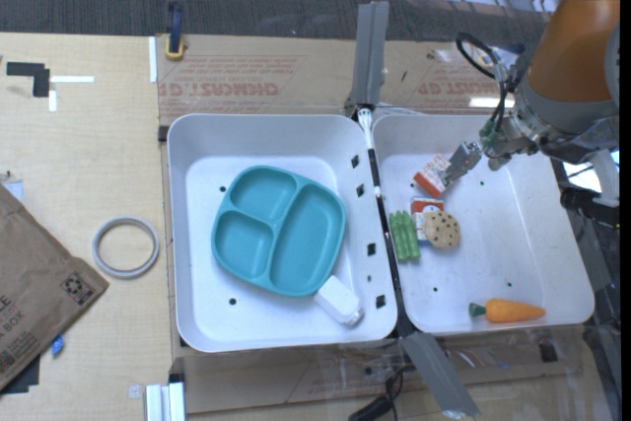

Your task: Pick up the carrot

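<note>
Carrot lying flat near front wall of right bin. End effector well apart, above red packet; grip state cannot be told. Risks: wrong-item grasp; finger strike on bin wall; carrot rolling.

Arm is running off the right edge, upper links cut. Gripper too small and blurred; tip detail not resolvable. Brown cardboard box is getting clipped by the left edge. White object is lying partly under the teal plate; identity unclear.
</note>
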